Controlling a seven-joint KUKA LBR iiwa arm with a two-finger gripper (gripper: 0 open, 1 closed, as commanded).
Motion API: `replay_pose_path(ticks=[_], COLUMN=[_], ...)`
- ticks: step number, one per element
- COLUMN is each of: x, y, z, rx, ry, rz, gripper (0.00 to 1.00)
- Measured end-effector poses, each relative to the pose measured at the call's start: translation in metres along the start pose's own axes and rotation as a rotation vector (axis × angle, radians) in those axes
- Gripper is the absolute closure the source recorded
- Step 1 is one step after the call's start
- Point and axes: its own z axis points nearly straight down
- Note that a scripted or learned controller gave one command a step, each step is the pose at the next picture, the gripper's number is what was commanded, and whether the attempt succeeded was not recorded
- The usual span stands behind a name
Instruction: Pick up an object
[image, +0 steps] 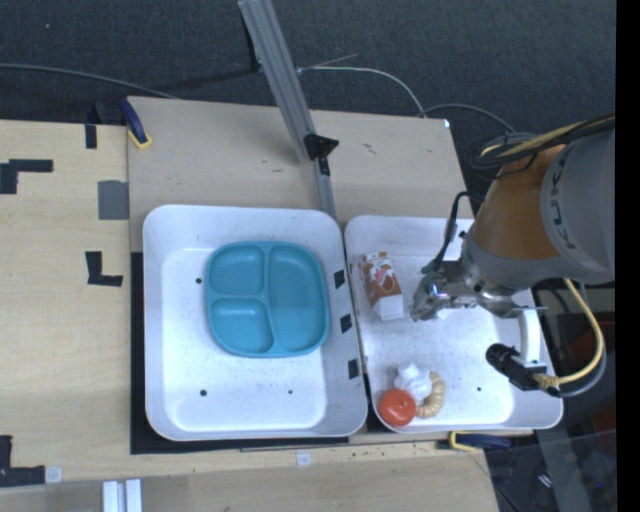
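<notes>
Gripper, fingers too blurred to tell their spread and nothing visibly held, hangs low in the right bin just beside the carton, seemingly lining up a grasp.

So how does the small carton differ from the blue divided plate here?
The carton lies in the right bin, close beside the gripper; the blue plate lies in the left bin, far from it. The carton is small, boxy, brown and white with print; the plate is much larger, flat, plain blue, with three compartments. Both rest on a bin floor.
</notes>
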Motion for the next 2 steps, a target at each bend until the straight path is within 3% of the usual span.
replay_pose_path(ticks=[2], x=[0.002], y=[0.000], z=[-0.095], rx=[-0.001], ry=[0.000], rz=[0.000], gripper=[1.00])
